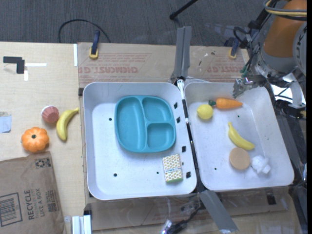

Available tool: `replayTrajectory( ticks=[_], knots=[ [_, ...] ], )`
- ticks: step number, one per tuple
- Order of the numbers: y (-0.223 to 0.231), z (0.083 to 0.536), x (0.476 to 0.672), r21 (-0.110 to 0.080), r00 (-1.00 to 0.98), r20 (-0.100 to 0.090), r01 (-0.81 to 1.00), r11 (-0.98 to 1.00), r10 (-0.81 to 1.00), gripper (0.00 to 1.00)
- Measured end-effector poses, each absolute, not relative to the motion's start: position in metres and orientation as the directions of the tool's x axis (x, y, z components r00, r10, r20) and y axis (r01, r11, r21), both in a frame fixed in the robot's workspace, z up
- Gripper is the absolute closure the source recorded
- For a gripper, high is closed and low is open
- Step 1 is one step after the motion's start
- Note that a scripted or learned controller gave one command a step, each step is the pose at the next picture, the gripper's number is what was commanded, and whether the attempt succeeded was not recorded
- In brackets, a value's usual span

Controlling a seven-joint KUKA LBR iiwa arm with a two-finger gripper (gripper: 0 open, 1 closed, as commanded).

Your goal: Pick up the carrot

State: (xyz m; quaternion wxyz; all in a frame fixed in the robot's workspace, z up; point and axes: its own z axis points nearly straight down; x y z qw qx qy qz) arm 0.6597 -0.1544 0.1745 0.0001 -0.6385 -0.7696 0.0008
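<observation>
Carrot (228, 103) lies in the right bin (279, 130), near its far wall, orange body pointing right, green stub end to the left. Lemon (205, 112) sits just beside that stub end, slightly nearer the camera; touching or not, can't tell.

Gripper (241, 86) hangs at the far right corner of the right bin, just above and right of the carrot's tip. Nothing seen between its fingers. Too small and dark to read: cannot tell if fingers are wide or narrow. Arm (285, 30) comes in from the upper right, orange band visible above the wrist.

Also in the right bin: banana (239, 137) in the middle, curved, running toward the near right; tan round disc (240, 159) just below it; white crumpled thing (260, 165) beside the disc on the right.

Left bin (97, 145) has a teal divided plate (145, 123) in the middle and a small patterned sponge (172, 168) near the plate's near right corner, apart from it.

On the bench left of the bins: second banana (65, 123), pinkish round fruit (50, 114) touching it, small pumpkin (35, 140) nearer, brown paper bag (29, 194) at the corner.
</observation>
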Motion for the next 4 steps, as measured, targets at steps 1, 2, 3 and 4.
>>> replayTrajectory(
  ticks=[1,2,3,4],
  knots=[
    [-0.160,0.090,0.640,-0.001,-0.250,-0.001,0.968,0.250,0.968,1.00],
    [-0.121,0.192,0.649,-0.003,-0.025,-0.001,1.000,0.025,1.000,1.00],
    [-0.154,0.090,0.631,-0.003,-0.085,0.000,0.996,0.085,0.996,1.00],
    [-0.158,0.193,0.660,-0.002,-0.076,-0.002,0.997,0.076,0.997,1.00]
  ],
)
